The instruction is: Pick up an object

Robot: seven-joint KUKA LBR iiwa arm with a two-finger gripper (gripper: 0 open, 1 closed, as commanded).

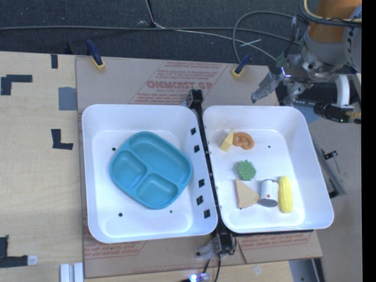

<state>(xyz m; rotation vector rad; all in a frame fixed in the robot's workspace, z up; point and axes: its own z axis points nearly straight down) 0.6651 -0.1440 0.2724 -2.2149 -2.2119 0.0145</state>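
The right bin holds several small objects. A yellow wedge and an orange curled piece lie near its back left. A green broccoli-like piece sits in the middle. At the front lie a tan wedge, a small silver can on its side and a yellow corn cob. My gripper hangs above the back edge of the right bin, beyond the objects and touching none of them. The arm's orange band is at the top right corner.
The left bin holds a blue divided plate. A black divider with clips runs between the two bins. Cables loop over the dark mat behind the bench. Yellow clamps hold the cardboard.
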